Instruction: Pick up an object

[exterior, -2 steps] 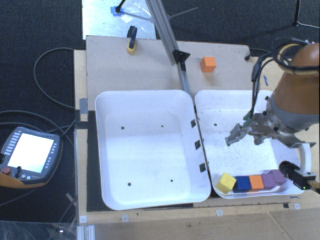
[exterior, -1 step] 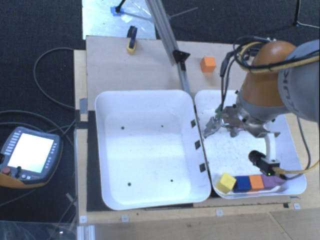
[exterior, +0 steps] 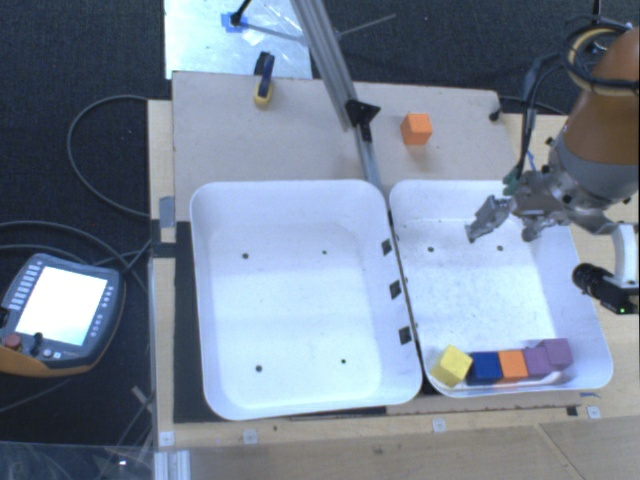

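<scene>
Along the front wall of the right bin (exterior: 440, 208) lies a row of small blocks: a yellow block (exterior: 452, 365), a blue block (exterior: 486, 367), an orange block (exterior: 513, 364) and two purple blocks (exterior: 549, 355). My gripper (exterior: 500, 232) hangs over the back part of the same bin, well behind the row. Its fingers are spread open and hold nothing.
The left bin (exterior: 290, 193) sits beside the right one. Another orange cube (exterior: 417, 128) rests on the board behind the bins. A metal pole (exterior: 330, 58) slants down to the bins' shared edge. A blue and yellow clamp (exterior: 264, 78) lies at the back left. A teach pendant (exterior: 55, 313) is at far left.
</scene>
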